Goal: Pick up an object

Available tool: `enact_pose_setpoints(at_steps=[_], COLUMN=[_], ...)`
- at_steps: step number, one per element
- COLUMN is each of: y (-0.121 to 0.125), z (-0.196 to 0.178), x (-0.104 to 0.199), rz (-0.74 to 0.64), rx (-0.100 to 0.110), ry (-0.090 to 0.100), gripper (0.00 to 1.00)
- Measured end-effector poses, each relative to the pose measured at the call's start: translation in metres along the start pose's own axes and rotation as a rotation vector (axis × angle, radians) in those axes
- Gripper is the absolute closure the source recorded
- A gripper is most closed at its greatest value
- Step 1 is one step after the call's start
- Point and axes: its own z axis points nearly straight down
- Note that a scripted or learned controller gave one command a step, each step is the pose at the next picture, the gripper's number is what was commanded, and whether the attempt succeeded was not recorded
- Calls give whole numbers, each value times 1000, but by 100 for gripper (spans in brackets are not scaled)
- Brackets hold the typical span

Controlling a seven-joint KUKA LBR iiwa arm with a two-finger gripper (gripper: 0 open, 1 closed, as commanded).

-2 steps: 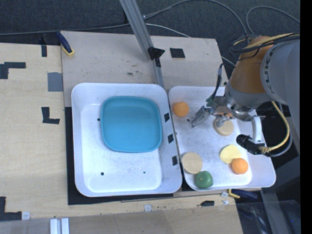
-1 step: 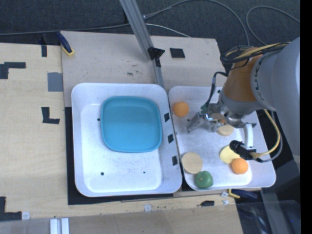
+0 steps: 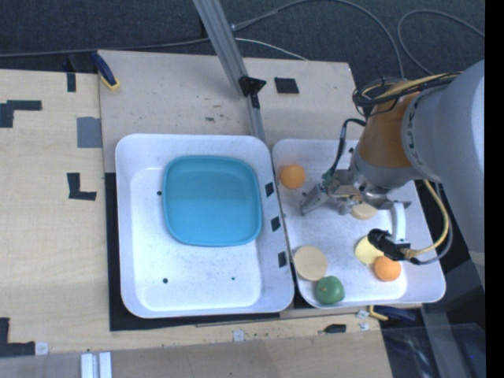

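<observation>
orange ball [image 3: 292, 176] | just left of hand [image 3: 309, 204]; apart

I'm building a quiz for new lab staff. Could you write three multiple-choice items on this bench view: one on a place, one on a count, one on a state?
1. Where does the square blue plastic plate lie?
A. left white bin
B. right white bin
C. on the bench outside the bins

2. How many small orange balls are in view?
A. one
B. two
C. four

3. What is the pincer doing?
A. lifting the plate
B. gripping the round green ball
C. low in the right bin, nothing between its fingers

Key: A, the plate fills the left bin's floor. B, one by the divider, one near the right edge. C, bare bin floor around its fingers.
</observation>
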Motion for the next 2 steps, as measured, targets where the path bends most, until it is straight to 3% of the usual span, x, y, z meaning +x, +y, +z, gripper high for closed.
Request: enact_pose_setpoints(at_steps=[1,2], y=[0,6], z=[-11,-55], x=[-1,3], rz=[0,0], rx=[-1,-1], ry=[-1,0], gripper=[100,100])
